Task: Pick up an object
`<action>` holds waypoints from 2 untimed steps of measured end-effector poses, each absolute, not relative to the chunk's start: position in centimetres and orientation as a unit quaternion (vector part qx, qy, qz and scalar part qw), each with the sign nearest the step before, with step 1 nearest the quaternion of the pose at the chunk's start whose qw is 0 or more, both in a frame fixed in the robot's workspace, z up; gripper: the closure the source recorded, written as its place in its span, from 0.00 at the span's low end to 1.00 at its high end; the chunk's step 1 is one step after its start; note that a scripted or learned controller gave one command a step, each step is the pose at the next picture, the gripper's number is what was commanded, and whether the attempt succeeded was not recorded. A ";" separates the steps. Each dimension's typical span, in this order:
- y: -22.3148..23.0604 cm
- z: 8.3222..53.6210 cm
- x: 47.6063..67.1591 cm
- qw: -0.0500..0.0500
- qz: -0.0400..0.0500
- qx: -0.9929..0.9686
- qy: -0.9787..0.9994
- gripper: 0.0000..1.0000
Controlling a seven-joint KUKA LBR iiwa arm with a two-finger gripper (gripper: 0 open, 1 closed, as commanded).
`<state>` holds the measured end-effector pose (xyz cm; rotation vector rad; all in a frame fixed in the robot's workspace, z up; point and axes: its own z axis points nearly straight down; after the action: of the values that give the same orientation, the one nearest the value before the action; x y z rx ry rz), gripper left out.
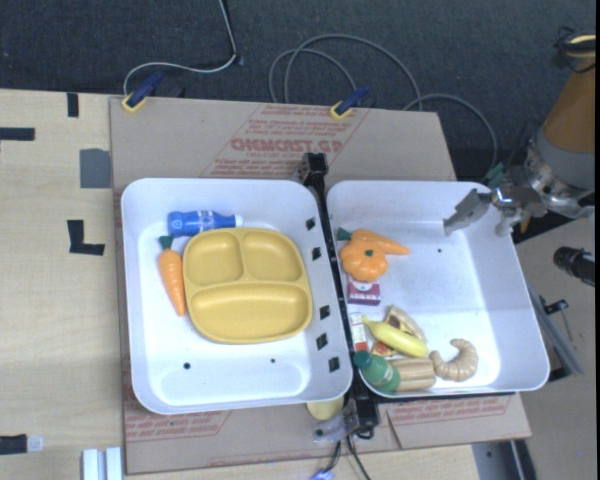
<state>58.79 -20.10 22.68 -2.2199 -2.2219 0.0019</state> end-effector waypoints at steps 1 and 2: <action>-14.7 15.7 63.2 0.002 0.001 -0.705 -0.709 0.00; -9.4 8.1 63.9 -0.001 0.000 -0.705 -0.709 0.00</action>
<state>63.89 -9.36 8.14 -2.2170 -2.2291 0.0012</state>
